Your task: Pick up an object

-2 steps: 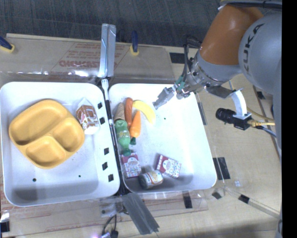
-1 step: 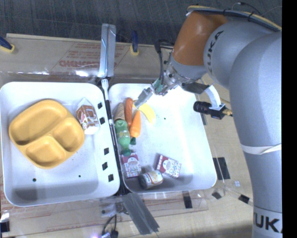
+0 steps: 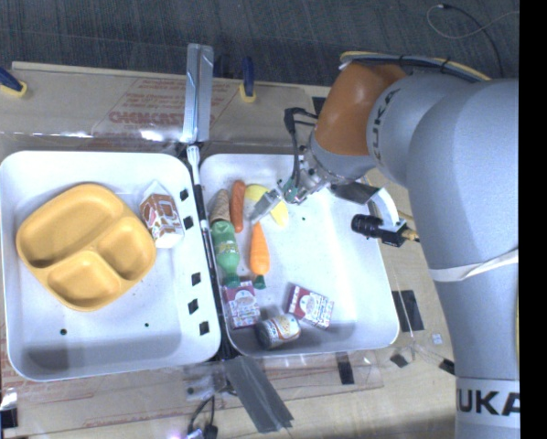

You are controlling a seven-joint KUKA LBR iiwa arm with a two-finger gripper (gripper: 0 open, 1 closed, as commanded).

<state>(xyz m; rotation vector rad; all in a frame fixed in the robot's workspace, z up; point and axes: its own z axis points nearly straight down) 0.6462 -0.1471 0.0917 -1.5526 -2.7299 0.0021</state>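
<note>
- The grey arm's end effector (image 3: 275,199) reaches into the right white bin (image 3: 347,282), its tip over a yellow rounded piece (image 3: 266,199); whether it grips cannot be told.
- The arm's orange band (image 3: 351,108) hides the bin's upper right corner.
- An orange carrot (image 3: 259,251) and a green bottle (image 3: 225,248) lie just below.
- A yellow divided tray (image 3: 83,243) sits in the left white bin (image 3: 36,337).

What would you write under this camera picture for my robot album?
Robot arm lowers its gripper over toy food in the right bin, near a yellow piece; a yellow tray lies in the left bin.
</note>
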